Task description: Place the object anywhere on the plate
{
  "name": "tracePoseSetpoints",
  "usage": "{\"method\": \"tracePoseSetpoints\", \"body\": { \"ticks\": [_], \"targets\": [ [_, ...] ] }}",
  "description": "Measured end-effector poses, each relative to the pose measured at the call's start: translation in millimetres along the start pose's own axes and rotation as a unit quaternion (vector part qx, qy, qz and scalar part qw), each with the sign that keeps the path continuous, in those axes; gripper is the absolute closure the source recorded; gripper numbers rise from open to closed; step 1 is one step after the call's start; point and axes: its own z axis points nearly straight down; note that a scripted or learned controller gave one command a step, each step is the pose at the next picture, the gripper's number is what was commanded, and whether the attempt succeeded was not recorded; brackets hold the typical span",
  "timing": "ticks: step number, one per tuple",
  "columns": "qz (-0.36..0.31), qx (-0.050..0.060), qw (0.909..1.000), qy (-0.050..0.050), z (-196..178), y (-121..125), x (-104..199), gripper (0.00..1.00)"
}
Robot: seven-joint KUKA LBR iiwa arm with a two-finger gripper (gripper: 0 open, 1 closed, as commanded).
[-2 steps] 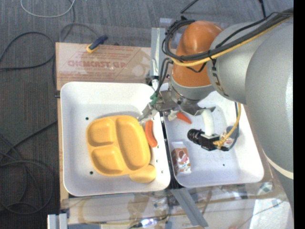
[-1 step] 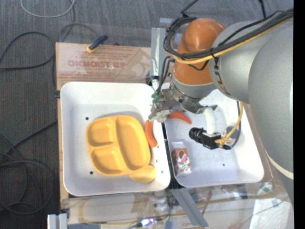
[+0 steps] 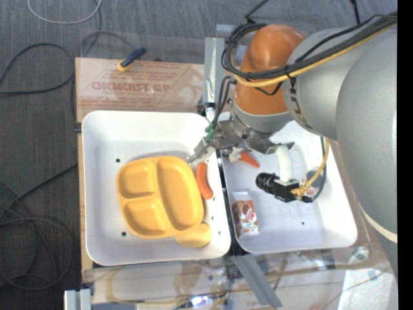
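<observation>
Grey arm (image 3: 361,108) holds its gripper (image 3: 201,152) just beside the orange carrot (image 3: 204,181) by the plate (image 3: 158,202); opening unclear.

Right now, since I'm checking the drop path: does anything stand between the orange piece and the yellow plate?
Nothing visible does: the orange piece lies beside the right rim of the yellow plate, close to the claw.

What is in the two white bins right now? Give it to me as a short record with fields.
left bin: yellow divided plate, orange sausage-shaped item, yellow lump
orange item: beside the plate's right edge, not on it
yellow lump: at the plate's lower right corner
right bin: brown packet, red-orange piece
gripper: over the left bin's right side, above the orange item's upper end
</observation>
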Motion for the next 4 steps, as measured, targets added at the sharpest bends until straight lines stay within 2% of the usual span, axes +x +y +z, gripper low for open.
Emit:
{"method": "tracePoseSetpoints", "body": {
  "ticks": [1,2,3,4],
  "targets": [
    [0.001,0.002,1.0000,0.000,-8.0,-0.4,-1.1,1.00],
    [0.001,0.002,1.0000,0.000,-7.9,-0.4,-1.0,0.00],
    [0.001,0.003,1.0000,0.000,-15.9,-0.7,-2.1,1.00],
    [0.001,0.003,1.0000,0.000,-15.8,-0.7,-2.1,0.00]
  ]
}}
